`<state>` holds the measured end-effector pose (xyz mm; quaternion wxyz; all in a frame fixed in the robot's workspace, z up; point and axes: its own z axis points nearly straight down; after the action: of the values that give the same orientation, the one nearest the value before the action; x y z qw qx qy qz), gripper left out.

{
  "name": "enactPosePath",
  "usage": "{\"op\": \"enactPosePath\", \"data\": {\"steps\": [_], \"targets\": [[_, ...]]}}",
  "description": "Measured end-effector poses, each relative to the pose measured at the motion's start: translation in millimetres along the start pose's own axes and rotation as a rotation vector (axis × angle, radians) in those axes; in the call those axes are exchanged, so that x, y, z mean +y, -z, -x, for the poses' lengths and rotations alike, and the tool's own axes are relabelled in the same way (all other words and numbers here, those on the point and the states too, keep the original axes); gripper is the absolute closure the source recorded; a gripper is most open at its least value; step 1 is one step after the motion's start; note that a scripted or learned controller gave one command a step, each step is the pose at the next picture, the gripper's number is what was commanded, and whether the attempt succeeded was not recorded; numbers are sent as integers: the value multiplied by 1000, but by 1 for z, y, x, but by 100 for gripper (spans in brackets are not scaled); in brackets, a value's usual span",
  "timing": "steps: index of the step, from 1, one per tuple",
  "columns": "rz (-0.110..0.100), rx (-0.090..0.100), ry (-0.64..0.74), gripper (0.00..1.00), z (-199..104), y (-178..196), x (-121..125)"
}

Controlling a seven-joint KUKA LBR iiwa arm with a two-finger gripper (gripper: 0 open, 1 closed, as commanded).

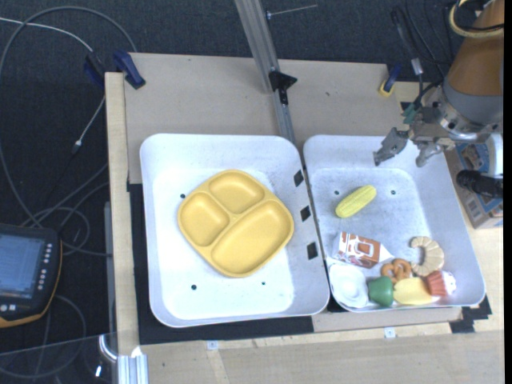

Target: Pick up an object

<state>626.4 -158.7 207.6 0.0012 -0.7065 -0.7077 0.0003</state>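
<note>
Corn (355,201) lies slanted, below and a bit left of the pincer (406,151), which hangs spread open, holding nothing.

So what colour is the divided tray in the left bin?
Yellow: the tray is plain yellow all over, seen clearly in the camera view.
</note>
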Motion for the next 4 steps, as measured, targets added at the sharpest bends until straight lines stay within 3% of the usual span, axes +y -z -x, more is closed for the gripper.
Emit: {"op": "enactPosePath", "data": {"steps": [1, 4], "targets": [[0, 0, 0, 0, 0, 0, 0], [-4, 1, -1, 0, 1, -117, -12]]}}
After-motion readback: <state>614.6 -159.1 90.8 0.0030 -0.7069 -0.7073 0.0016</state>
